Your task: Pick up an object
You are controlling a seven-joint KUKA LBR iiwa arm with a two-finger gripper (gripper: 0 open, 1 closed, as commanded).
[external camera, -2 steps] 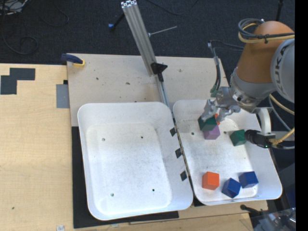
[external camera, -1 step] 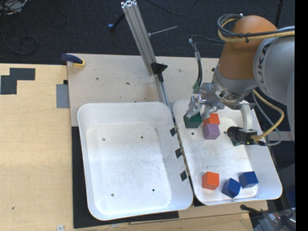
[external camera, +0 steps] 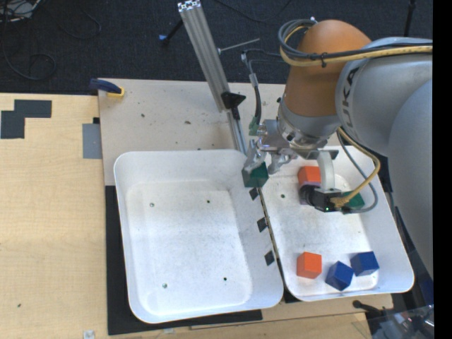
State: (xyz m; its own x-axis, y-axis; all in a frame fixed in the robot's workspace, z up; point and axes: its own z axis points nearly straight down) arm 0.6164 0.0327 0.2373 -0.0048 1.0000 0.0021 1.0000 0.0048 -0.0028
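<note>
Item 1, pincer (external camera: 263, 162): it hangs under the grey arm at the far end of the ridge where the two bins meet. A dark green block (external camera: 255, 175) sits at its tips. Whether the fingers are spread or pinching that block, you cannot tell at this angle; treat the grasp as unproven.

Item 2, right bin (external camera: 395, 267): it carries the stock.
- orange cube (external camera: 308, 264), near edge, standing free.
- two blue cubes (external camera: 340, 275) and (external camera: 364, 263), just beside each other and near the orange one.
- second orange block (external camera: 308, 174), far end, partly behind the wrist.
- a green piece (external camera: 355, 201) tucked by the cable, mostly hidden.

Item 3, left bin (external camera: 141, 274): white floor with a few dark specks.

Item 4, counter (external camera: 162, 115): pale board beneath both bins.

Handling notes for you:
- The green block is the likely target, since it lies at the tips.
- It rests on or against the raised rims, so it may be tilted. Close squarely across two flat faces, not across a corner.
- Lift straight up and slowly. A sideways drag could catch the rim or tip the block into either bin.
- Mind the slanted aluminium bar (external camera: 212, 69) just behind the wrist; allow clearance on the way up.
- Confirm the block rises with the fingers before you count the pick as good.
</note>
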